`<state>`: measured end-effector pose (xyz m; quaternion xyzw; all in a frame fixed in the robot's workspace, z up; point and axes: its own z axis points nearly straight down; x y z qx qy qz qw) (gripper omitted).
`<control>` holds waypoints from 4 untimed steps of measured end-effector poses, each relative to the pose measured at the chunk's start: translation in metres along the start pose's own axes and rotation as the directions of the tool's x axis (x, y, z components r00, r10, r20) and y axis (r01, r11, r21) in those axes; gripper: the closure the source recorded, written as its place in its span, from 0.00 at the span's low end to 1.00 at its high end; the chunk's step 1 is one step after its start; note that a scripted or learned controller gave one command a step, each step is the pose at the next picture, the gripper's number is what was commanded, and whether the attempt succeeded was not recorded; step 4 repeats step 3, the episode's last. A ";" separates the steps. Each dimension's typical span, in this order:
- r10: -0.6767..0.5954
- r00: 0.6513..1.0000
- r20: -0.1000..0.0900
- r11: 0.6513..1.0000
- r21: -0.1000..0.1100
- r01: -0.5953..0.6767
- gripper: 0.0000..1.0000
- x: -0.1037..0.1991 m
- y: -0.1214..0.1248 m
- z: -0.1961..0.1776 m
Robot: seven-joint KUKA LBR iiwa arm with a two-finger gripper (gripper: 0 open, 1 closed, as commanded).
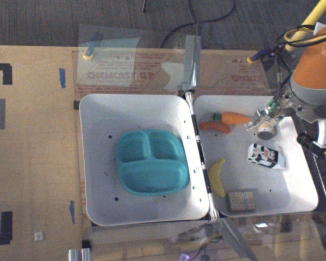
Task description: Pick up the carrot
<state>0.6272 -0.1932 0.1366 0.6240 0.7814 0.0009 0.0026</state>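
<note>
Looking down from my remote station, I see the arm (314, 72) coming in from three o'clock, its orange band above the wrist sitting over the right bin's (299, 194) upper right corner; the gripper (265, 125) hangs low over that bin's upper part, and I cannot tell from this angle how its fingers are set, nor do I see anything between them; the carrot (234, 118) lies flat on the bin floor just beside the gripper at its nine o'clock, orange body pointing toward the gripper and its green top toward the divider; a second, redder orange vegetable (214, 126) lies touching or nearly touching the carrot at its seven o'clock, and I cannot say which; a small black-and-white printed packet (263, 155) rests at six o'clock from the gripper, near but apart from it; a banana (217, 178) lies along the bin's left wall at the packet's eight o'clock; a speckled tan sponge block (241, 200) sits near the bin's lower edge, just beside the banana's lower end; the left bin (98, 200) holds a teal divided plate (152, 162) around its centre, with two small compartments at twelve o'clock and one long compartment at six o'clock.
</note>
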 end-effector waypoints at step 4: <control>-0.092 0.996 0.000 0.996 0.000 0.092 1.00 0.026 0.045 -0.015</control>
